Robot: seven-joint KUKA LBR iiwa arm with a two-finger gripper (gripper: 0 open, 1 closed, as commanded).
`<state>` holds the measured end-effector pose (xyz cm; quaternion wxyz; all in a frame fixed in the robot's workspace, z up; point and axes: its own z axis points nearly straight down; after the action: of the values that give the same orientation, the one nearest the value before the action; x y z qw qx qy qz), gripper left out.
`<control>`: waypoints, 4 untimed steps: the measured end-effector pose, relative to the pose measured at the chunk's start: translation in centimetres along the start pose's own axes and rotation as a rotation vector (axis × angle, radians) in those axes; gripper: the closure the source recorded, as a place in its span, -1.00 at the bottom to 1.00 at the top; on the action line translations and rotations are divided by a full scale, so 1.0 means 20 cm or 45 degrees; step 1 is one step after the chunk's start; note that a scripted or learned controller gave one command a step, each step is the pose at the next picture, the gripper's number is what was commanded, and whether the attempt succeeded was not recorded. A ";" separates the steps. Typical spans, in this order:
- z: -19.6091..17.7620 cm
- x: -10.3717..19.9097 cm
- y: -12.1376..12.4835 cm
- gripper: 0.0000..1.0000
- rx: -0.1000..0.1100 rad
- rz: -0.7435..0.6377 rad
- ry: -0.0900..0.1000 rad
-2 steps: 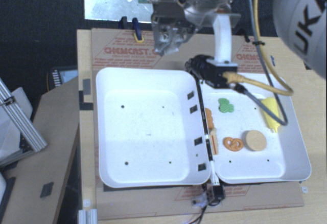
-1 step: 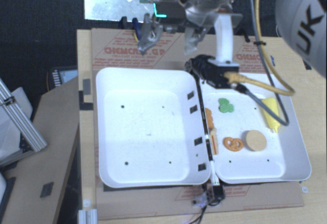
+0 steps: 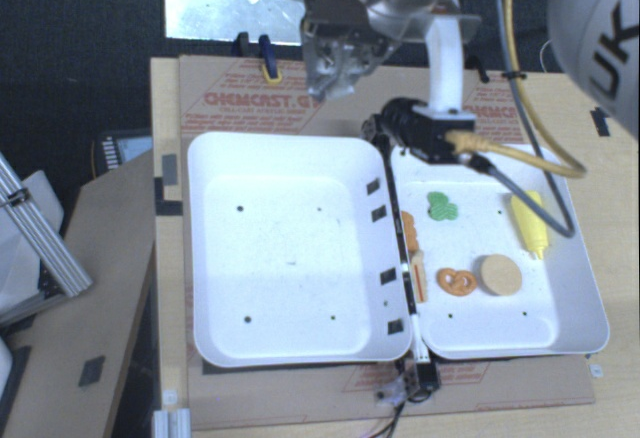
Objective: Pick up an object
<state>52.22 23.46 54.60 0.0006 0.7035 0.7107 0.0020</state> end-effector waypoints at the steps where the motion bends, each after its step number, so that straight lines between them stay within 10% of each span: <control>1: 0.00 0.00 0.00 -1.00 0.001 -0.002 0.000; 2: -0.06 0.00 0.00 1.00 -0.003 -0.007 0.002; 3: -0.05 0.00 0.00 -1.00 -0.002 -0.010 0.002; 4: -0.11 0.00 0.00 1.00 -0.005 -0.015 0.004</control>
<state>52.25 23.52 56.83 0.0009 0.6993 0.7148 0.0043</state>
